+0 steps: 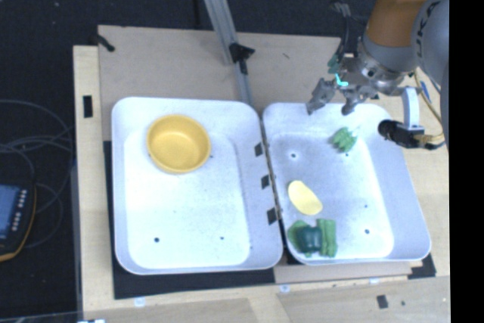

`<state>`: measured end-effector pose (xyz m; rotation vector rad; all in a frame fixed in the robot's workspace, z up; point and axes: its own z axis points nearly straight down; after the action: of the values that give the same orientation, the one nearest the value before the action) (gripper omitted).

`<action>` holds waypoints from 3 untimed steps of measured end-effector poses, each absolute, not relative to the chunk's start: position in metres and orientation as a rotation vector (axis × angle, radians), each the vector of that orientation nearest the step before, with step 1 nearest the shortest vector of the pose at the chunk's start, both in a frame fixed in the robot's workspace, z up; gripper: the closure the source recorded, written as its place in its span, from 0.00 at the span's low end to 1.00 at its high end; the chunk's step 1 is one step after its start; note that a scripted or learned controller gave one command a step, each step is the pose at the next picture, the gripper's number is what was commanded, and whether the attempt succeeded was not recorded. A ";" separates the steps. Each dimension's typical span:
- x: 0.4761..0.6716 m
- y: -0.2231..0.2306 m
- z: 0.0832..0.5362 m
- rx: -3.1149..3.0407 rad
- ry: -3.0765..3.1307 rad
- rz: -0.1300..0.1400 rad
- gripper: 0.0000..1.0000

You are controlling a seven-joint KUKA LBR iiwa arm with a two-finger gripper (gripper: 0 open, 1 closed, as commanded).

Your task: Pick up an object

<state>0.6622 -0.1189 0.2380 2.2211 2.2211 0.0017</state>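
The claw (333, 102) hangs wide open with its two dark fingers splayed apart, nothing between them, hovering over the far rim of the right bin (393, 238). Both bins are shallow, smooth white plastic with rounded corners, sitting on a pale wood-look worktop (166, 57). Way off to the claw's left, in the left bin (136, 238), is a round glossy yellow bowl (178, 143). Nearer the camera from the claw are a flat pale-yellow oval piece (304, 197) and a chunky dark green object (314, 237). Just below the claw lies a small knobbly green thing (344, 138), not touched.
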 end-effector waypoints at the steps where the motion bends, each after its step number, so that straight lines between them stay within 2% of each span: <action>1: 0.662 -0.119 0.238 2.221 2.221 0.002 0.00; 3: 0.657 -0.129 0.118 2.225 2.222 -0.006 0.00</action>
<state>0.6565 -0.1294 0.1180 2.2248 2.2219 -0.0055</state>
